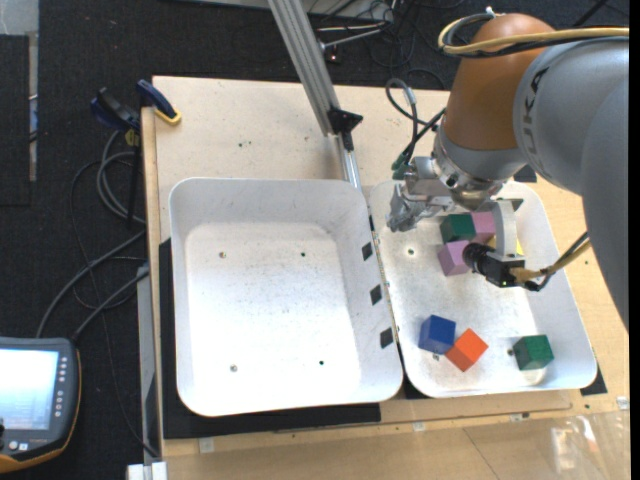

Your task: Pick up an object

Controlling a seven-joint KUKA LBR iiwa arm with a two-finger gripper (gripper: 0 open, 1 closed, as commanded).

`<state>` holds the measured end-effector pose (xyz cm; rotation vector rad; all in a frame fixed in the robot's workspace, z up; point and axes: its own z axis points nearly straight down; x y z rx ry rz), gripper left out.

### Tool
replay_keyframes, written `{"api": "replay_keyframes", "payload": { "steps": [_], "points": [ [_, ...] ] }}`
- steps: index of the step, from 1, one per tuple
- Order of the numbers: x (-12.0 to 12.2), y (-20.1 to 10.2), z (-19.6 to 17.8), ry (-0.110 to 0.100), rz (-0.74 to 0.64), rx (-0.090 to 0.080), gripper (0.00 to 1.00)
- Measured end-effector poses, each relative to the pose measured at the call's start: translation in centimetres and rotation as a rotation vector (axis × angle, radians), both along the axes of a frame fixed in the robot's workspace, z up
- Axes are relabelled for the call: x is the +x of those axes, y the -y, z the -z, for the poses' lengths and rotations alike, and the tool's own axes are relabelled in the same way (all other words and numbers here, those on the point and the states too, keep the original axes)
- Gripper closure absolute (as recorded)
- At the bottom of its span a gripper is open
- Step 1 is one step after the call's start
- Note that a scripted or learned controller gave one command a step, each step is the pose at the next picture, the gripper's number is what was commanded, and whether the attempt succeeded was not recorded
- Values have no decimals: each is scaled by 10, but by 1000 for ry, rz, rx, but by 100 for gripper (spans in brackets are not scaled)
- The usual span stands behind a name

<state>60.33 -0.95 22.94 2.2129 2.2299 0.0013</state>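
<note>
Trouble could come from how tightly the blocks sit under the arm. On the left, the left bin (265, 288) has only tiny dark specks on its floor. A slanted metal pole (305, 53) comes down near the wall between the two bins. Next comes the right bin (405, 313), and all the blocks are in there.

The gripper (408, 211) hangs low over the top left part of this bin, next to a bare bit of floor. Whether it is open or closed cannot be told, because the wrist hides it. No block can be seen in it.

Just to its right, a dark green block (457, 227) touches a purple block (454, 258), with a pink block (484, 223) beside them. If the gripper goes down there, it may knock one block away or grab two at once. The arm and a black cable part (492, 265) also hide some of that pile.

Lower down, a blue block (437, 334) touches an orange block (467, 350). A green block (533, 351) sits alone near the right edge, and it looks like the easiest one to pick.
</note>
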Motion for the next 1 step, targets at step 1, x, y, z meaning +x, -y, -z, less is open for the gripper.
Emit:
{"api": "replay_keyframes", "payload": {
  "steps": [1],
  "points": [
    [14,-53,-9,2,0,2,100]
  ]
}}
